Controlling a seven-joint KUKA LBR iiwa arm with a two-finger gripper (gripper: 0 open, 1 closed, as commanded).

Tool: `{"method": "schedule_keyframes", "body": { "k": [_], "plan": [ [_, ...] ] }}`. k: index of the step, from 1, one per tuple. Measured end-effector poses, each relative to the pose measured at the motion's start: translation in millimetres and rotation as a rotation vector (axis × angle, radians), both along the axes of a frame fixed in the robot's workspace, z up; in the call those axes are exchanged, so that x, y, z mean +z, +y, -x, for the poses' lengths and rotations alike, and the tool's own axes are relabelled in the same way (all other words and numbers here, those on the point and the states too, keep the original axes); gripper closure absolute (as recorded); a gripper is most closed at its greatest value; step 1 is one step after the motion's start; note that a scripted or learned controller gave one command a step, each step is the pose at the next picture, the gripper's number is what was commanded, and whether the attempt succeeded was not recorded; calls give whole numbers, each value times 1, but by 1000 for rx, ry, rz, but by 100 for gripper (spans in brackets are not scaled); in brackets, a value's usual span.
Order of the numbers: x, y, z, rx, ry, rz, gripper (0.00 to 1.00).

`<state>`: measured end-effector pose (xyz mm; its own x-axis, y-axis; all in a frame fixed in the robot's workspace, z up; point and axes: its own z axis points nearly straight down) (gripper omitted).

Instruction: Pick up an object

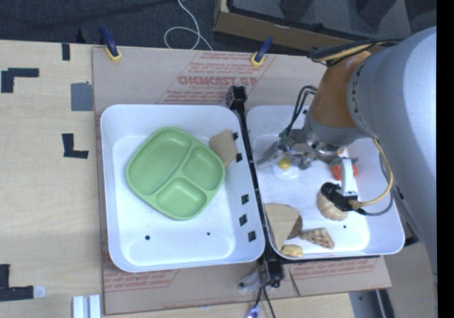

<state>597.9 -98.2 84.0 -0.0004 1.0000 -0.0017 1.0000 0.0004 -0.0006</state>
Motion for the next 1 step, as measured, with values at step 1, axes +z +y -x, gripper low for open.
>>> {"method": "schedule_keyframes", "body": {
  "k": [1],
  "plan": [
    [-1, -19, -67, 3, -3, 0, 0]
  ]
}}
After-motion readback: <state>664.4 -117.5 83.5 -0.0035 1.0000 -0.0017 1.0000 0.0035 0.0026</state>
